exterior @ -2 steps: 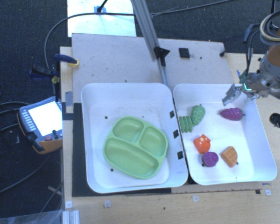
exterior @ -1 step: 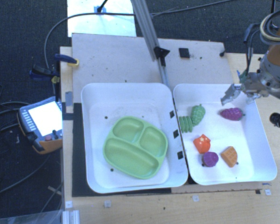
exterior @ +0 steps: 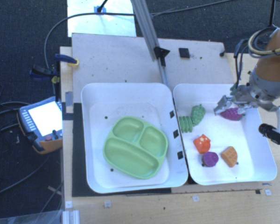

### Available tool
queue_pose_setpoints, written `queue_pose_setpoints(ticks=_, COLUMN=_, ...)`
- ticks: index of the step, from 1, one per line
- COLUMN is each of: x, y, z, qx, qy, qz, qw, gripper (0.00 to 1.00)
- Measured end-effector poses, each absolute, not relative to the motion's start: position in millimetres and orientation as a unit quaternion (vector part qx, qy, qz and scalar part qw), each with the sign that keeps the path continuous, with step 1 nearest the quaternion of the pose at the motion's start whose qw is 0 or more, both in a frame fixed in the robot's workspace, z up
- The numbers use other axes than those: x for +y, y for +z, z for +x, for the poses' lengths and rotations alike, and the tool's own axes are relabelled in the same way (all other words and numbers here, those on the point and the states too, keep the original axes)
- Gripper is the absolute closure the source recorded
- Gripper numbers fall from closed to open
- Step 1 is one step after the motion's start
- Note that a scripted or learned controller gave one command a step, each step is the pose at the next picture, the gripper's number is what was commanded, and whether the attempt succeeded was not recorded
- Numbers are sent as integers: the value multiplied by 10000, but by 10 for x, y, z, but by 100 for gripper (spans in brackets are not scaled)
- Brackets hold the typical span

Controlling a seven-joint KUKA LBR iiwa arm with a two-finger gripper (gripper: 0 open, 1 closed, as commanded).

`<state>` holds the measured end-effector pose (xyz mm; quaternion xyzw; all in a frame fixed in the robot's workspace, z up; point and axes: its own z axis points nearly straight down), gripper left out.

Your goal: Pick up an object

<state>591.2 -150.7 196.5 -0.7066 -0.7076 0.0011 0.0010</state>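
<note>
In the right bin (exterior: 261,171) lie several small toy foods. A magenta, berry-like piece (exterior: 232,115) sits near the bin's far right side. My gripper (exterior: 231,107) hangs right over it, its tip at the piece's upper edge, and the arm covers the bin's far right corner. Further left are a bumpy green piece (exterior: 198,112) and a ridged green piece (exterior: 185,123). Toward the front lie a red-orange piece (exterior: 202,143), a purple piece (exterior: 210,159) and an orange waffle-like piece (exterior: 229,156).
The left bin (exterior: 95,101) holds a green divided plate (exterior: 135,146). A grey pole (exterior: 147,24) slants across the board behind the bins. A handheld pendant (exterior: 41,122) and cables lie on the floor at the left.
</note>
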Motion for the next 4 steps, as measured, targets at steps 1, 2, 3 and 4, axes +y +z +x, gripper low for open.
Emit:
queue_pose_setpoints(ticks=1, x=-1548, y=1347, z=5931, qx=-7075, qy=10, qz=-7067, qw=10, gripper=0)
queue_pose_setpoints(ticks=2, x=-1547, y=850, z=5947, qx=-7074, qy=-12, qz=-7068, qw=-19, gripper=0)
queue_pose_setpoints(ticks=3, x=-1550, y=989, z=5966, qx=-7078, qy=-27, qz=-7064, qw=-43, gripper=100)
queue_pose_setpoints(ticks=4, x=-1499, y=1612, z=6019, qx=-7088, qy=-17, qz=-7054, qw=-26, gripper=100)
